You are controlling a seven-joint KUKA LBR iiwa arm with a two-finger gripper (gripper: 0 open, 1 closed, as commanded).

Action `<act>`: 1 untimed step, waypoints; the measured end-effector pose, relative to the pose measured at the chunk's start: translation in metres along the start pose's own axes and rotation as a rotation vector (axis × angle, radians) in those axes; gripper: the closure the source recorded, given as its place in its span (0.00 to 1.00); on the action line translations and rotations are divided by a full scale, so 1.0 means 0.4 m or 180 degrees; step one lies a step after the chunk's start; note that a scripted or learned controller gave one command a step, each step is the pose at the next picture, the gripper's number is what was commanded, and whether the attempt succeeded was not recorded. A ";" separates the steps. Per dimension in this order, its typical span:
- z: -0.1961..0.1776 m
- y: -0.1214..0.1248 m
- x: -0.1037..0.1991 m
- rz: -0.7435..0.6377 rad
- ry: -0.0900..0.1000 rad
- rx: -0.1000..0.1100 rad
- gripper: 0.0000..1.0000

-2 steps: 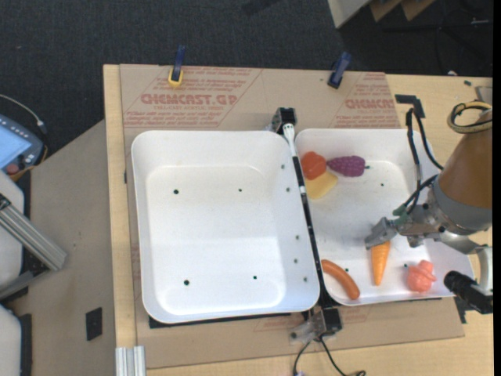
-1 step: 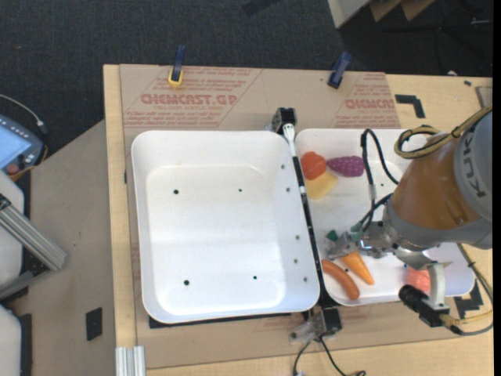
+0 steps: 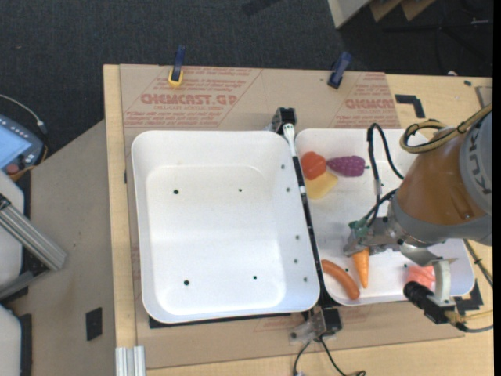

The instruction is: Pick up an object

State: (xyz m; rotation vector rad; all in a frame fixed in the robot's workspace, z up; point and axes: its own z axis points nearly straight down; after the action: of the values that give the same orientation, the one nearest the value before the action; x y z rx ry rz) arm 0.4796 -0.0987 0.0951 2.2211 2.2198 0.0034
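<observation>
Carrot (image 3: 361,266) just below pincer (image 3: 362,237) in right bin (image 3: 344,141), pincer state unclear

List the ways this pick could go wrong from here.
1. The gripper is low over the carrot, and the sausage lies right beside it. Closing could nudge or catch both.
2. Both lie near the right bin's front rim, so a push might pin one against the wall.
3. The arm's cable loops over the purple grapes and could snag.
</observation>
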 end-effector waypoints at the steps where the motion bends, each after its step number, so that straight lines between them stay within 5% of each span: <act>1: -0.237 0.044 0.276 -0.0044 0.0012 -0.0025 1.00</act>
State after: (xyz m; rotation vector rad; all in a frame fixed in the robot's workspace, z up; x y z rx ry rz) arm 0.4969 0.0116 0.1899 2.2034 2.2331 0.0163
